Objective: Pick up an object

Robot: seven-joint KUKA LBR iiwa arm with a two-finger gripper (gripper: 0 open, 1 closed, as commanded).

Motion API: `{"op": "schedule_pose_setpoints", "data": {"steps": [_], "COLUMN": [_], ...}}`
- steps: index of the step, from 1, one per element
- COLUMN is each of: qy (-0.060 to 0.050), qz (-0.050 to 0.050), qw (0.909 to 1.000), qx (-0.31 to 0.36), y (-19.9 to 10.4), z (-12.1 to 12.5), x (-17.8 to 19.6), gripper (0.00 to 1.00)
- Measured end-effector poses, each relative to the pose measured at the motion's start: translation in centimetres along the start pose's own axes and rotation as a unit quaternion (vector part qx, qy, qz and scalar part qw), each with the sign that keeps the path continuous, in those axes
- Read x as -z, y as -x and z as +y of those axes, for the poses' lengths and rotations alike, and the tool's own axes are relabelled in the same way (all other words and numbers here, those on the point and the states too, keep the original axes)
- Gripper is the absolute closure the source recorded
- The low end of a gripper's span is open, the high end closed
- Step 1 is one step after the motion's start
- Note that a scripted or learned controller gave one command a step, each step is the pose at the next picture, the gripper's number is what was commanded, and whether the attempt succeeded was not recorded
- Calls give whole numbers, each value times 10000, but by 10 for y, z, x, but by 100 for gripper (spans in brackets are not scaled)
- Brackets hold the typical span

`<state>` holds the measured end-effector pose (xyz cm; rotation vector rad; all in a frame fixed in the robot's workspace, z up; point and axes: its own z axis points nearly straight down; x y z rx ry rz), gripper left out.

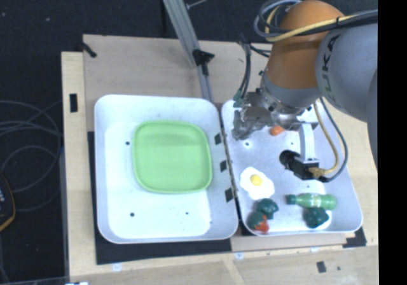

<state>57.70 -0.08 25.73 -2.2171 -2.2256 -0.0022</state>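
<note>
Right bin, near edge: broccoli floret touching a small red piece; a second dark green piece; green bottle lying on its side. Behind these: fried egg (yolk up), small orange piece. Gripper low over the bin's far left corner; finger state cannot be told. Left bin: green square plate.

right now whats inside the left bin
The left bin holds one green square plate, lying flat near its middle. Bare white floor with a few dark specks surrounds it. Whatever lies under the plate is covered.
</note>
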Motion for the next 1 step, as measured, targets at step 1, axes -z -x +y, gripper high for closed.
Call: {"op": "schedule_pose_setpoints", "data": {"steps": [1], "qy": [0], "qz": [1], "qw": [10000], "qx": [1], "y": [-47], "z": [-23], "x": [3], "gripper": [100]}}
